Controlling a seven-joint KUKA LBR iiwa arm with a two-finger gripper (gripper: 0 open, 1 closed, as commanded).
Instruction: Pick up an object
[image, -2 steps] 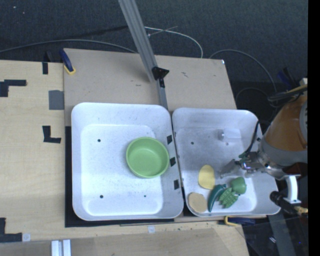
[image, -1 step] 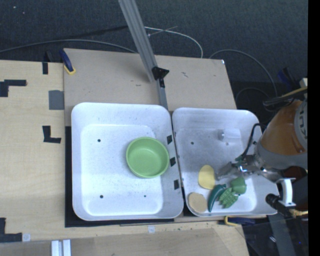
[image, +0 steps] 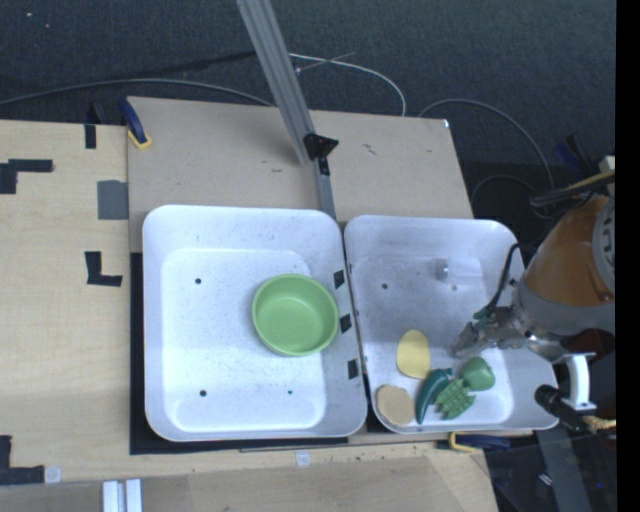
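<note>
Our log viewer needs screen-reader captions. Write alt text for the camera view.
The arm's gripper hangs low over the right white bin, beside a small green toy, a pale yellow oval piece and a tan one. A round green plastic bowl sits in the left white bin.

The two white bins (image: 240, 240) are looking like smooth, faintly speckled plastic. A green bowl (image: 294, 315) is showing a soft sheen (plastic, seemingly). Right of that bowl, the yellow and green toy pieces (image: 440, 385) are appearing matt. The bench (image: 60, 330) is looking like pale wood.
</note>
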